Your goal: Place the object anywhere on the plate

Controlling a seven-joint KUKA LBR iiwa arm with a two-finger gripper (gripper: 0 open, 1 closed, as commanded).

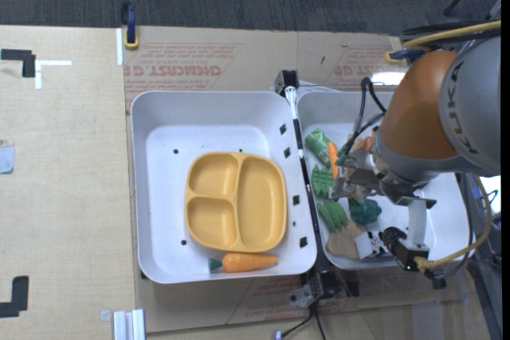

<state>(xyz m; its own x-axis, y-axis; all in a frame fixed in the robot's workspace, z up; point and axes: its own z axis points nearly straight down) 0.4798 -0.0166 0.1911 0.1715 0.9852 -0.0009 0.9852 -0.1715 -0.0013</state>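
Plate (236, 201) in left bin; arm bent over right bin, end effector (351, 189) grip state unclear.

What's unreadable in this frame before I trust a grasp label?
- Tool, camera view: the wrist and orange band cover it, so its state and any hold cannot be told.
- Right bin: the arm hides most of its floor; green toys lie in a cluster too small to identify.
- Carrot in the left bin: lies beside the plate, touching or not is unclear.
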